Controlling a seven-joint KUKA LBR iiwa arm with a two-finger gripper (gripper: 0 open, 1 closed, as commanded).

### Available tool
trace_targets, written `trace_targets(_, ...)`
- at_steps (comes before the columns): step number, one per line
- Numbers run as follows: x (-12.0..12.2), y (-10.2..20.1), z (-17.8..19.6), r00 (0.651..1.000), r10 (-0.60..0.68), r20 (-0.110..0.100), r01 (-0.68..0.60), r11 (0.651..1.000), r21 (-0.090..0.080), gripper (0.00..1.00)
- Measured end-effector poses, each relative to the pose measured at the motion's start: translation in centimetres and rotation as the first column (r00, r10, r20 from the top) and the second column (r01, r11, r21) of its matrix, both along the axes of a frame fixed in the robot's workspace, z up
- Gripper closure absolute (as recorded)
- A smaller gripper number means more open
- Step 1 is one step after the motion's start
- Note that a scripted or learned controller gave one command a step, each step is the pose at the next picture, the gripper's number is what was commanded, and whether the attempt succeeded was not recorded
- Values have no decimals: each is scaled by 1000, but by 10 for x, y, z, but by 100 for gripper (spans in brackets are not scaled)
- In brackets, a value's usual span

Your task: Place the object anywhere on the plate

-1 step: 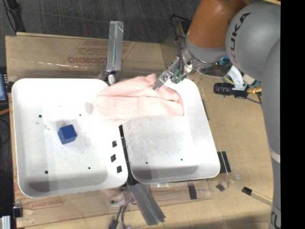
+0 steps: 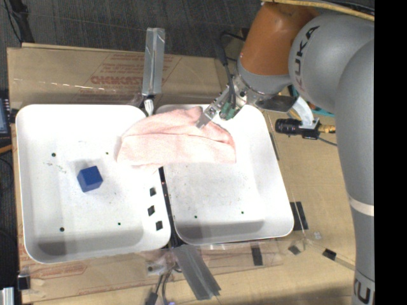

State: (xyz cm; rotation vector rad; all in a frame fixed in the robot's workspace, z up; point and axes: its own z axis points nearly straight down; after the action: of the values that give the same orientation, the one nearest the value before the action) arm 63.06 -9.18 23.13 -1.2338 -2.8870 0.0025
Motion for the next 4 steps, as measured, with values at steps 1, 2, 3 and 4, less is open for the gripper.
trace_targets(1, -26, 51, 3, 918, 396, 1, -396, 918, 1, 100)
trace_targets(2, -32, 94, 1, 689, 725, 1, -725, 689, 2, 100)
trace_targets(3, -58, 146, -5, 686, 728, 1, -728, 686, 1, 100)
trace_targets(4, -74, 196, -2, 687, 727, 0, -727, 687, 2, 100)
